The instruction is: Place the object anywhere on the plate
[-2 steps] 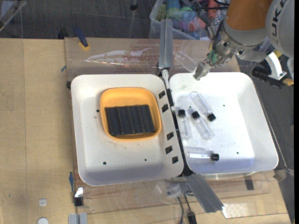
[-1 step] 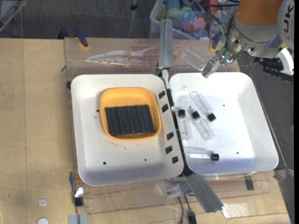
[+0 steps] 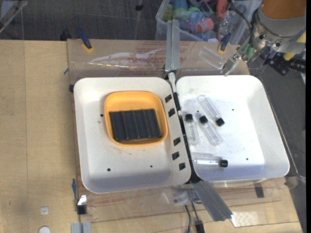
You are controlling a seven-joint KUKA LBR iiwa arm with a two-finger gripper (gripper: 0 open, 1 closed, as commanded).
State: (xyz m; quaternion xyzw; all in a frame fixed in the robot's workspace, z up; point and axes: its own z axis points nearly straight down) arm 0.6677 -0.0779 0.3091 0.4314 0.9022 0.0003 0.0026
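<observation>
Across the right bin (image 3: 272, 144), several clear tubes with black caps are lying loose: one pair near the middle (image 3: 210, 122), one beside the divider (image 3: 190, 126), one near the front wall (image 3: 209, 163). Any of these could be the object I am meant to move; I cannot tell which.

Item, destination: the orange plate (image 3: 135, 97) is sitting in the left bin (image 3: 92, 174), with a dark ribbed insert (image 3: 135, 124) covering most of its floor.

Item, gripper (image 3: 233, 62): it is hanging above the back edge of the right bin, well apart from the tubes. It seems to be carrying nothing, and I cannot tell how far apart it is set.

Item, advice: I am judging the pick not yet begun. I would be choosing the front tube, since it lies alone, and closing across its width.

Item, obstacles: the raised divider (image 3: 176, 130) with black tabs is standing between the bins, so any carry needs height. A crate of coloured clutter (image 3: 199, 8) is sitting behind the bench.
</observation>
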